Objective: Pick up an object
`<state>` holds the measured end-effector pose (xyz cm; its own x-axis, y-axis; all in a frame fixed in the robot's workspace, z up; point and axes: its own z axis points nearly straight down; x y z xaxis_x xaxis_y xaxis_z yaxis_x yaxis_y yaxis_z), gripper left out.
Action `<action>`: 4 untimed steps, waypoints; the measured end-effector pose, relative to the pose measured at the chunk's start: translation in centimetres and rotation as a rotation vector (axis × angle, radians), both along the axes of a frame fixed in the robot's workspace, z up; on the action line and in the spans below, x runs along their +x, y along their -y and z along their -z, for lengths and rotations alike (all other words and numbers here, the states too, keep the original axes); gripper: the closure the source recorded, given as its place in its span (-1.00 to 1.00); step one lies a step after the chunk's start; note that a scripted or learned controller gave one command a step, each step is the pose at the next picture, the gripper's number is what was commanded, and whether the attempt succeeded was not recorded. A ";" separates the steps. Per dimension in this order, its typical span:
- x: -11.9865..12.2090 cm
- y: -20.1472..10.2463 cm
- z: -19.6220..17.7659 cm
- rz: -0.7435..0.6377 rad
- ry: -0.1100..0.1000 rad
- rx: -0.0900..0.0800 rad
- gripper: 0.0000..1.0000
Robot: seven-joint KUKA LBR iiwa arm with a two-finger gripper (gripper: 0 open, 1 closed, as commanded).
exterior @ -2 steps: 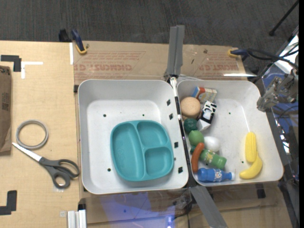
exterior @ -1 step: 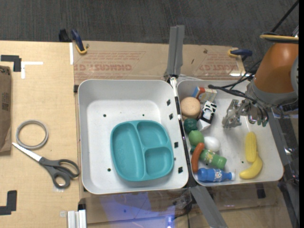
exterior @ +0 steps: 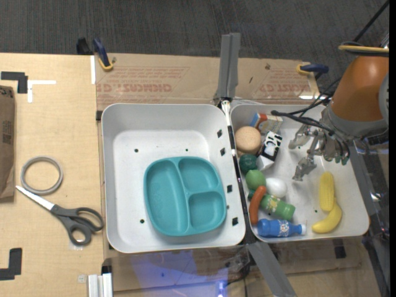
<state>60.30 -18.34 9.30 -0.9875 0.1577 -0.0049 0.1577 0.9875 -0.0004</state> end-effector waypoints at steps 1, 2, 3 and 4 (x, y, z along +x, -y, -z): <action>-9.2 3.9 0.1 -0.001 -0.003 0.001 -1.00; -9.0 3.8 -0.9 -0.005 0.001 -0.001 1.00; -12.2 3.9 -16.8 -0.005 0.000 0.000 1.00; -5.9 0.5 -4.5 0.006 -0.004 0.002 1.00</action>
<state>54.38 -18.88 13.83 -0.9865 0.1636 -0.0009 0.1636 0.9865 0.0014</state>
